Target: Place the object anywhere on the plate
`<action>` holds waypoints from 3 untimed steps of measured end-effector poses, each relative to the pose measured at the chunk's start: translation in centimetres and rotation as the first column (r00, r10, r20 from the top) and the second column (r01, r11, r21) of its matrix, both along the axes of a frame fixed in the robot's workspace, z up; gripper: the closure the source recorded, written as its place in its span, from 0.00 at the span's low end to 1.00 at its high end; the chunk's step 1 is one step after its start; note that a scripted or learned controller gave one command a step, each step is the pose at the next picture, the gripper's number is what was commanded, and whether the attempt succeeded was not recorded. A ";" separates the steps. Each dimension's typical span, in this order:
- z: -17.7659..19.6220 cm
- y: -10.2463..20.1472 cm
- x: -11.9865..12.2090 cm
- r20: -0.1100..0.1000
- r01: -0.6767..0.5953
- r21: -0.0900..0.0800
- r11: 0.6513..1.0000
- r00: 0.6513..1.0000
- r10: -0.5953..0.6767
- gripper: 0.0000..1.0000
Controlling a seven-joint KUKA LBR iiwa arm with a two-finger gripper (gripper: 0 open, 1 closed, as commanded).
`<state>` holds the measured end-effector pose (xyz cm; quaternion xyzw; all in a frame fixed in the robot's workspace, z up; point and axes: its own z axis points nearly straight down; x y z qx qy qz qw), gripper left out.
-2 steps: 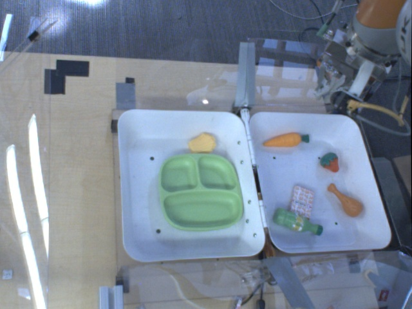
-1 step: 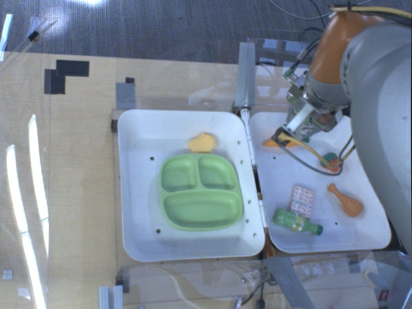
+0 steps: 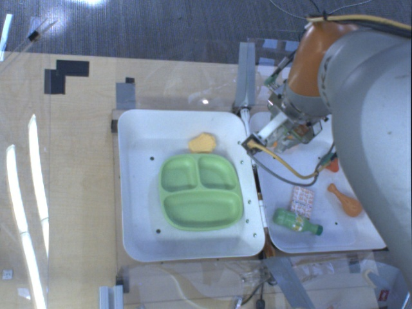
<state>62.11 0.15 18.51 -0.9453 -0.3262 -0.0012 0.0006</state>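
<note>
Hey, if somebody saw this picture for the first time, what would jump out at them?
Probably the big grey arm with its orange band, filling the right side above the right bin. Next, the green divided plate in the middle of the left bin, with a small yellow object lying just behind it.

My bench (image 3: pixel 71 192) is pale wood, and on it sit two shallow white bins side by side, the left bin (image 3: pixel 138 237) and the right bin (image 3: pixel 322 240) touching along their inner rims, with black tape patches (image 3: pixel 64 74) stuck near the far left corner.
</note>
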 end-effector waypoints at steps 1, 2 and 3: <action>0.0 10.8 -2.5 0.000 0.017 0.001 1.000 1.000 -0.017 1.00; 10.5 17.2 1.4 0.004 0.141 0.002 0.990 0.990 -0.141 1.00; 14.1 18.5 -3.2 0.004 0.328 0.002 0.945 0.945 -0.328 1.00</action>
